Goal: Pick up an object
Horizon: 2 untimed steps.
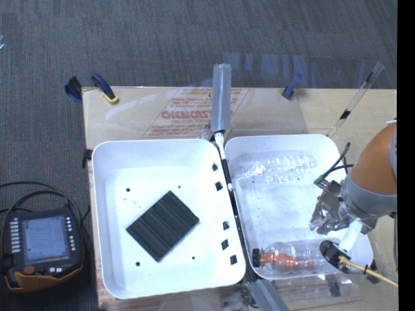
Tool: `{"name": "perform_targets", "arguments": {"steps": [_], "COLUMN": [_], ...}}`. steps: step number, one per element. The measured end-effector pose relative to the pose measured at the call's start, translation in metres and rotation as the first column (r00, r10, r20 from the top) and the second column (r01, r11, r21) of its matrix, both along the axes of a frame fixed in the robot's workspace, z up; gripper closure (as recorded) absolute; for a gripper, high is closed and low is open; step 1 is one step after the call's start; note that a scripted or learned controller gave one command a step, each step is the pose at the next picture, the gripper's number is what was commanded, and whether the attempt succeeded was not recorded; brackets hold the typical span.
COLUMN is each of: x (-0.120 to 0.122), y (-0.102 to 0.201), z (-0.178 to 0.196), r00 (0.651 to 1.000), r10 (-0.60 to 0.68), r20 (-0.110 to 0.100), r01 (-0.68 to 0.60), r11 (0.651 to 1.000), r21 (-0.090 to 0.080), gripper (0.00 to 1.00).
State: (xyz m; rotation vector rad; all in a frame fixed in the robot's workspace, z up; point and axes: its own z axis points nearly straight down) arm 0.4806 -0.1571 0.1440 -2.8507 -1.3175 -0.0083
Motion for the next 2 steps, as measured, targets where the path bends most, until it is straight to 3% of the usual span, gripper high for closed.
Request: {"name": "perform_targets", "arguments": {"steps": [1, 2], "x": [0.001, 0.002], "y": [0.0, -0.015], "z": [0.001, -0.041], "r00": [1.0, 0.993], "r10": [0.001, 0.115], "r20": [0.004, 0.011], "r01": [-0.001, -0.115], "r11": [1.0, 0.993], "r21": [0.0, -0.009], "gripper": [0.0, 0.0]}}
